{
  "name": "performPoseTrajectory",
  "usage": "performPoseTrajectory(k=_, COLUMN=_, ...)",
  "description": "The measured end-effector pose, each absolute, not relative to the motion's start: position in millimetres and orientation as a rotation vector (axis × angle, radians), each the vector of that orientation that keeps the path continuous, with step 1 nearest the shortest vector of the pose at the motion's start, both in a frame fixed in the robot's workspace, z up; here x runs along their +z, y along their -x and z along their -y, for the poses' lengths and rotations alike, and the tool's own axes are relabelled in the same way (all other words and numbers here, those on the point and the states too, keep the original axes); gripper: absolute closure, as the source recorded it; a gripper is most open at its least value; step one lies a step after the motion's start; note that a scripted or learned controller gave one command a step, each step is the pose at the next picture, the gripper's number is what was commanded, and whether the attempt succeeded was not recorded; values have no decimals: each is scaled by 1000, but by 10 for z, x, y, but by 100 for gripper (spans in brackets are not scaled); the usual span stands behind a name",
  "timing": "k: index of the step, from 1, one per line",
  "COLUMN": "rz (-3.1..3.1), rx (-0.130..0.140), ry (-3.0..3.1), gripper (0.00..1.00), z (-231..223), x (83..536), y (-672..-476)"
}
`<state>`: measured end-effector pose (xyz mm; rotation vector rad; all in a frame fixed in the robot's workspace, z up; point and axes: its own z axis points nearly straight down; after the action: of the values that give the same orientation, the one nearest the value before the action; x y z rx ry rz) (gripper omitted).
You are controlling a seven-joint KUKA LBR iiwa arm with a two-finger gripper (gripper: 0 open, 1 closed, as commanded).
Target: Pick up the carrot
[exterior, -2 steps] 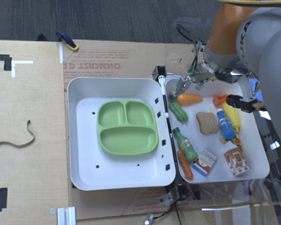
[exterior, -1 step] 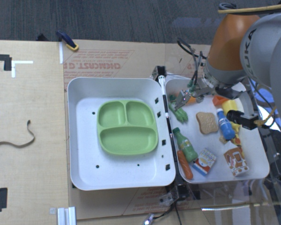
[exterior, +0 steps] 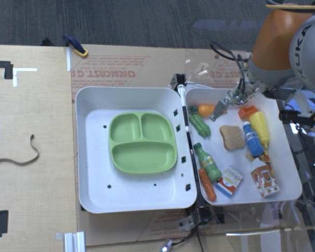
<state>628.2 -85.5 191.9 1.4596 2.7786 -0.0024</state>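
Carrot (exterior: 207, 185) lying along right bin's (exterior: 289, 185) left wall, near front corner, touching green bottle (exterior: 207, 162); gripper (exterior: 221, 108) hovering near bin's back edge beside orange fruit (exterior: 205, 109), spread of grip impossible to tell; likely risks: nudging bottle, scraping wall, grabbing wrong orange item.

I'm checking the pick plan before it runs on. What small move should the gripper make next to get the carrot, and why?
Probably a short move along the bin toward the near edge, then down. The gripper hangs over the far end of the right bin, beside the small orange piece, while the carrot lies at the near end, next to the green bottle, untouched.
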Motion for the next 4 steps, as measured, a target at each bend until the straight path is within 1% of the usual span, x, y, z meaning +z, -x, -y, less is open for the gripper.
performPoseTrajectory(k=1, rz=-2786, rx=-2, ry=-1443, gripper=0, z=1068, x=1000, y=-6562)
performPoseTrajectory(k=2, rz=-2524, rx=-1, ry=-1864, gripper=0, z=992, x=931, y=-6597)
performPoseTrajectory(k=3, rz=-2184, rx=-6, ry=-2263, gripper=0, z=991, x=927, y=-6582)
performPoseTrajectory(k=4, rz=-2190, rx=-11, ry=-2257, gripper=100, z=987, x=1034, y=-6585)
